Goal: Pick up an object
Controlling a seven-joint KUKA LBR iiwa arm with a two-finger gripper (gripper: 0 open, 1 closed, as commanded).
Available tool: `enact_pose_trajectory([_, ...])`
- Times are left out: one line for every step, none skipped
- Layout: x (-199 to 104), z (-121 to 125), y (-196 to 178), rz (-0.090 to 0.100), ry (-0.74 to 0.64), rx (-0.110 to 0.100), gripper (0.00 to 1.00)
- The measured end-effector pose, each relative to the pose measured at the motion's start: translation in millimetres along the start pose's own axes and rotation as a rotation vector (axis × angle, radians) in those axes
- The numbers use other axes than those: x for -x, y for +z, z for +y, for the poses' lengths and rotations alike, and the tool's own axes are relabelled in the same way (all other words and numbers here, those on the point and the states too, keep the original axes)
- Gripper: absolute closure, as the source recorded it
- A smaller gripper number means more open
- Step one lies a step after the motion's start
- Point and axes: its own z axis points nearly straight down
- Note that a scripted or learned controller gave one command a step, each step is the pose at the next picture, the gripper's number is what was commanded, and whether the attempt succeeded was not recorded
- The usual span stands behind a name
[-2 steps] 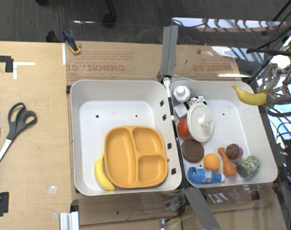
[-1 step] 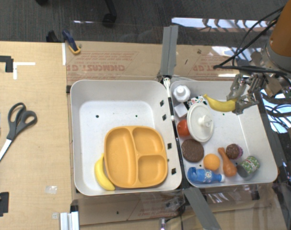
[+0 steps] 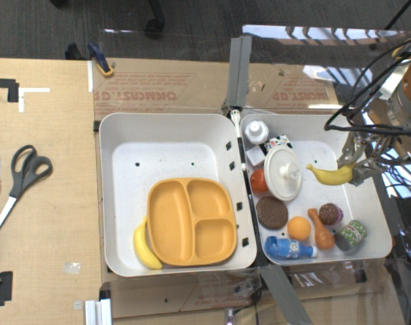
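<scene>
- At the far right edge of the right-hand white bin [image 3: 368, 252], the gripper [image 3: 359, 162] hangs low over the bin floor, its dark frame and cables trailing off toward the arm on the right.
- Touching the gripper on its left side lies a small yellow banana [image 3: 330, 175]; its right end sits under or between the fingers, but the fingers blend into the frame, so I cannot tell whether they are spread or clamped, nor whether the fruit is truly gripped.
- Further left of the gripper stands a white lidded pot [image 3: 284, 172], with a white bottle [image 3: 256, 131] beyond it toward the bin's far corner and a red object [image 3: 258, 181] tucked against the pot's left side.
- Nearer the camera than the gripper lie a brown disc [image 3: 271, 212], an orange ball [image 3: 299, 228], a carrot-shaped toy [image 3: 321, 230], a dark purple fruit [image 3: 330, 214], a green patterned object [image 3: 353, 233] and a blue toy [image 3: 287, 249].
- Well to the gripper's left, the other bin [image 3: 117, 181] holds an orange divided tray [image 3: 191, 221] with a second banana [image 3: 143, 246] peeking from under its left edge.
- Judging by the pose, the step in hand is the grasp on the small banana; the next move calls for a firm close on its end and a straight lift clear of the bin wall.
</scene>
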Motion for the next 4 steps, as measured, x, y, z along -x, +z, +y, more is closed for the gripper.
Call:
enact_pose_trajectory([-13, 17, 195, -0.001, 0.126, -0.001, 1.00])
enact_pose_trajectory([40, 31, 196, -0.004, 0.286, -0.002, 1.00])
enact_pose_trajectory([50, -51, 199, 0.049, 0.268, 0.022, 1.00])
enact_pose_trajectory([71, -20, 202, 0.118, 0.587, 0.023, 1.00])
